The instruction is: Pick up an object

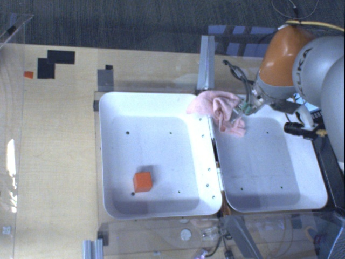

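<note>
A crumpled pink cloth [217, 108] lies over the back end of the rim between the two bins, partly in each. My gripper [242, 110] reaches in from the right and meets the cloth's right side, above the back left corner of the right bin [280, 193]. Its fingers are pinched on a fold of the cloth, which bunches up at the tips. A small orange block [143, 182] rests on the floor of the left bin [116, 144], near the front left and far from the gripper.
The grey arm with its orange band [283, 58] fills the upper right and overhangs the right bin's back right corner. A grey upright post [205, 63] stands just behind the cloth. Black markers [54, 62] lie on the wooden bench at the far left.
</note>
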Controlling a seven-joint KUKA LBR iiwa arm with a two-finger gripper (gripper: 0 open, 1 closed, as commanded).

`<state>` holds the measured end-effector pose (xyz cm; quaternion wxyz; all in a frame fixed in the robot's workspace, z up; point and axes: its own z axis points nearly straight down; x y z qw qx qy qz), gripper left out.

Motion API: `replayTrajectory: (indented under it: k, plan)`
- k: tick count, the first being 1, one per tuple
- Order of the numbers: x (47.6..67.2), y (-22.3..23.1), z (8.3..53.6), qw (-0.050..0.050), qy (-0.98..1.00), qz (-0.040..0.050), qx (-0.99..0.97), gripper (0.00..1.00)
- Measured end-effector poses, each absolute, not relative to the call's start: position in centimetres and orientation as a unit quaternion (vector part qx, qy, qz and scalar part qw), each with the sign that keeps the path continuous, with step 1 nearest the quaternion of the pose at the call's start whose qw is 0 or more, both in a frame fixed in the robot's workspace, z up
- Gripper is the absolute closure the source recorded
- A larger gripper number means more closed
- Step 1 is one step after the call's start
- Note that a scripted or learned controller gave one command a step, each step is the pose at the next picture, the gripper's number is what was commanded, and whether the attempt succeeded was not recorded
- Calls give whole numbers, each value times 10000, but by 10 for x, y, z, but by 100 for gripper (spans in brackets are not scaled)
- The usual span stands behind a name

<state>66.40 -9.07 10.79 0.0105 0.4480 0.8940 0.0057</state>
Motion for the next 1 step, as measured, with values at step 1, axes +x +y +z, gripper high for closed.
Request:
replayTrajectory:
  k: [1]
  plan:
    - [672, -84, 190, 81, 9221, 24, 3869, 100]
